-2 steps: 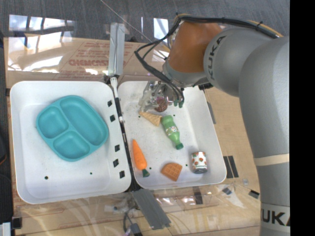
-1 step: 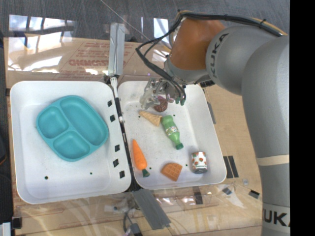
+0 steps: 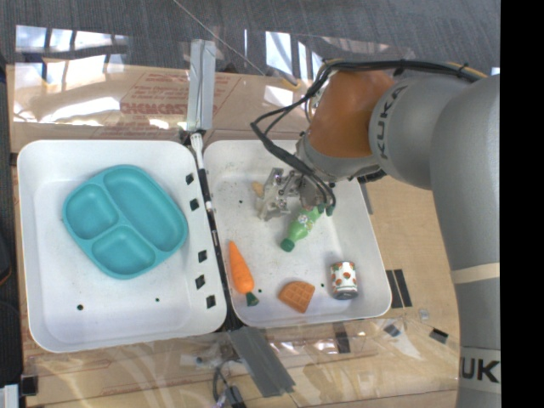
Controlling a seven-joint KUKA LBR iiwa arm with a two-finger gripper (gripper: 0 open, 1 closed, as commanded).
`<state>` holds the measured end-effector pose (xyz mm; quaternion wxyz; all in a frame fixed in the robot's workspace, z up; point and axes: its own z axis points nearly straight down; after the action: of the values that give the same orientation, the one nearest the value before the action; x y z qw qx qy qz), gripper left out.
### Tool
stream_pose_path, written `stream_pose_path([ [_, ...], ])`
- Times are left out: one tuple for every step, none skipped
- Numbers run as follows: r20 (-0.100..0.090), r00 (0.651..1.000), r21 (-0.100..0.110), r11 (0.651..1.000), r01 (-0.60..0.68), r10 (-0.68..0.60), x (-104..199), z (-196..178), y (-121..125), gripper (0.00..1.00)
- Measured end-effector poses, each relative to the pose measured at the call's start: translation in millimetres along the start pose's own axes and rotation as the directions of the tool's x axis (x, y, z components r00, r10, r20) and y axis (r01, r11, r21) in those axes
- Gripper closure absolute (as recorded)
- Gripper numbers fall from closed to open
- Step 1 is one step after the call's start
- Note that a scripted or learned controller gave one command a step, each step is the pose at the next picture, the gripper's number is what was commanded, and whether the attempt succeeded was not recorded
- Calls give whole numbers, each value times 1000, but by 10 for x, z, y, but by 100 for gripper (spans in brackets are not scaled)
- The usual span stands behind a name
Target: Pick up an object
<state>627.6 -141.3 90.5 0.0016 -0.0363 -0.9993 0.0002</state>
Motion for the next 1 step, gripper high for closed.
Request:
stream_pose_path([
  [6, 1000, 0, 1000, 5, -5, -22, -130, 18, 100],
])
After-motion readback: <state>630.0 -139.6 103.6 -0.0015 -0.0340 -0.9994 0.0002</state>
